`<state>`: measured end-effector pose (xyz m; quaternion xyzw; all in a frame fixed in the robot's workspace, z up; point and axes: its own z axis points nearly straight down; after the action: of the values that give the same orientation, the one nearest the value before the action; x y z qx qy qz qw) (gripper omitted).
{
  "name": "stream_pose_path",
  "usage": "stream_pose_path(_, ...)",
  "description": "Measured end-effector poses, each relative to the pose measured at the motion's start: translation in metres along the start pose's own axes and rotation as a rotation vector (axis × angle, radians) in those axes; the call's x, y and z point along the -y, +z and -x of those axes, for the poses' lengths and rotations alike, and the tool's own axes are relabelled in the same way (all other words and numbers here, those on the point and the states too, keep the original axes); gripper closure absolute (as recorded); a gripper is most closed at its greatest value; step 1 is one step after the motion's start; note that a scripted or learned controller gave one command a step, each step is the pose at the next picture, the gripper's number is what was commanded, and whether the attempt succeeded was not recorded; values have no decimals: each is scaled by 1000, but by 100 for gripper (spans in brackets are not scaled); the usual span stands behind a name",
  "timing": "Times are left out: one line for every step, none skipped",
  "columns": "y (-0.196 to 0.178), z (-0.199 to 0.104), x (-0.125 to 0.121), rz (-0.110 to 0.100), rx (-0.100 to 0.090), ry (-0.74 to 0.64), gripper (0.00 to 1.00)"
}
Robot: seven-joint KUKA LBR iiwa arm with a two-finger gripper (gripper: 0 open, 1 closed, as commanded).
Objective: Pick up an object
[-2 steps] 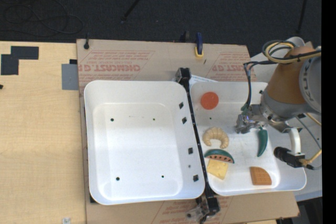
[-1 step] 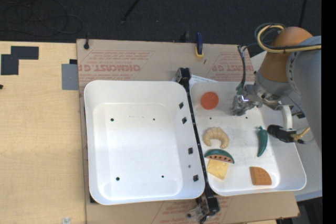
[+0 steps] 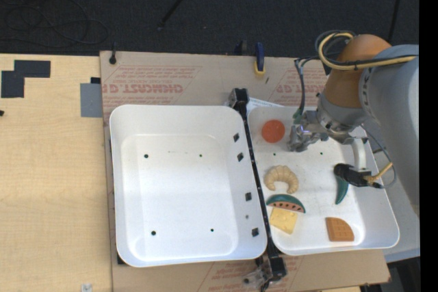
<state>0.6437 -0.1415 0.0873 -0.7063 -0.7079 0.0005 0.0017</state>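
Item, right bin (image 3: 383,232): I log my gripper (image 3: 299,140), grasp state indeterminate, hovering just right of the orange ball (image 3: 273,130) at the bin's far left corner, croissant (image 3: 281,178) nearer the camera.

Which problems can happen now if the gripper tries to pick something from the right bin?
The gripper sits beside the tomato, a round thing that may roll away. The watermelon slice touches the cheese, so grabbing one may drag the other. The cracker lies flat near the bin wall, leaving little finger room.
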Motion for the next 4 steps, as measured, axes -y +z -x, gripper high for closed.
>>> stream_pose_path(0, 1, 0, 0, 2, -1, 0)
stream_pose_path(0, -58, 0, -1, -1, -2, 0)
stream_pose_path(0, -57, 0, -1, 1, 2, 0)
stream_pose_path(0, -59, 0, -2, 2, 1, 0)
